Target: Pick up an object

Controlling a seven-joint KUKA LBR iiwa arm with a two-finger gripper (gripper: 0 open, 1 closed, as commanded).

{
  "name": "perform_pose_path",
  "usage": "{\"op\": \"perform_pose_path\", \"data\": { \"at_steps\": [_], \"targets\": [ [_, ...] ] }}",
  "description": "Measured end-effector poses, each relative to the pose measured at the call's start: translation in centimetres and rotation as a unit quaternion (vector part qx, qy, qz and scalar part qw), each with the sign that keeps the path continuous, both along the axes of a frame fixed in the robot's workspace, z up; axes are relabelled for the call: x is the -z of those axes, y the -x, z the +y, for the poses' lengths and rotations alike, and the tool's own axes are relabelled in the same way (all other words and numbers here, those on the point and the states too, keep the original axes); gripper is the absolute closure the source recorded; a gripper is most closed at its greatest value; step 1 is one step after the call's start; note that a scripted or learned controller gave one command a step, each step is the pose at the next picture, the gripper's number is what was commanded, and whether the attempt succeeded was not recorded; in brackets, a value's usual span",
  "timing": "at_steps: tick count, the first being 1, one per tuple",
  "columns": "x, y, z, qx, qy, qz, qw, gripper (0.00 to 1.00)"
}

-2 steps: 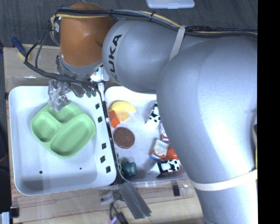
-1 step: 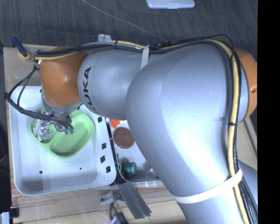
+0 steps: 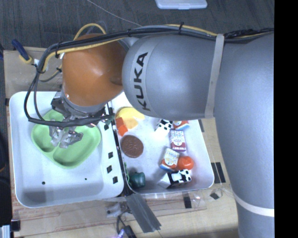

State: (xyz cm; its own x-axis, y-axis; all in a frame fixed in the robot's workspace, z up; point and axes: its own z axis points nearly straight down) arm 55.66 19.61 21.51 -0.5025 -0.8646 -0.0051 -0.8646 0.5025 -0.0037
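Green dish [image 3: 74, 155]: sits in left bin [image 3: 28, 186], right under gripper [image 3: 65, 137].
Gripper: down over green dish to grab; open or shut, cannot tell.
Brown disc [image 3: 132, 146]: right of green dish.

1. A dark grey, ribbed carpet floor [image 3: 56, 18] runs across the top of the view, well beyond the pincer [image 3: 65, 135].
2. A flat, pale white rectangular panel [image 3: 180, 3] lies on that floor at the top edge, far up and to the right of the pincer.
3. A light wooden bench top [image 3: 219, 204] shows below and to the right of the pincer, and as a narrow strip to its upper left.
4. Short black tape marks [image 3: 218, 172] sit on the wood, off to the pincer's lower right.
5. A grey metal bracket [image 3: 142, 211] lies slantwise on the bench's near edge, below and right of the pincer.
6. The light is soft and even, without hard shadows.
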Motion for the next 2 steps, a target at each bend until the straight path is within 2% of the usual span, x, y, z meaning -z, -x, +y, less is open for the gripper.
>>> {"op": "perform_pose_path", "data": {
  "at_steps": [1,2],
  "targets": [
    [12.1,-10.0,0.5,0.128,-0.0009,0.0,0.9917,1.0],
    [6.6,-3.5,-2.1,0.08,-0.0001,0.0,0.9968,1.0]
  ]
}}
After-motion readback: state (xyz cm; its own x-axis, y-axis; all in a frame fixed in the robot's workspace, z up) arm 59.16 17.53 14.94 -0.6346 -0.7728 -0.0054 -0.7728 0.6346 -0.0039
